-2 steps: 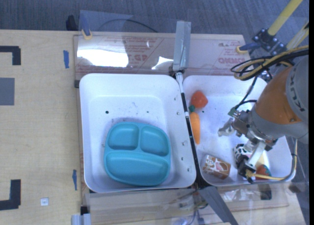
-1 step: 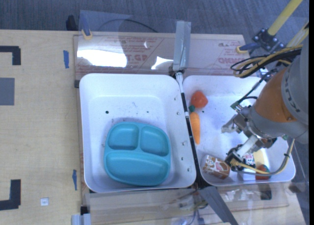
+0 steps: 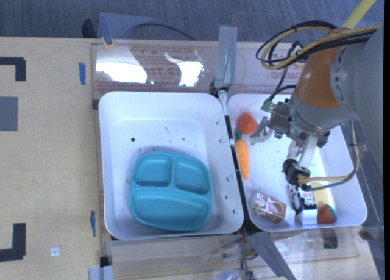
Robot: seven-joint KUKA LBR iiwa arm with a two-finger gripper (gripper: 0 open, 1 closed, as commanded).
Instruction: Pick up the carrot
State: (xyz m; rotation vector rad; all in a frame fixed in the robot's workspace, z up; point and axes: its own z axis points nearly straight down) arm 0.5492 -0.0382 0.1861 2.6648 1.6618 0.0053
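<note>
Reaching for carrot: step in hand, by est. Item loc.: right bin, lying flat vs. left wall, long axis along wall, green top next to round orange fruit. Gripper: near carrot's top end, to its right; claw width: cannot tell. Rec.: centre over carrot mid-body, grip across narrow axis, stay clear of fruit. Risk: wall may crowd one side.

Overhead camera slants down onto both bins
</note>
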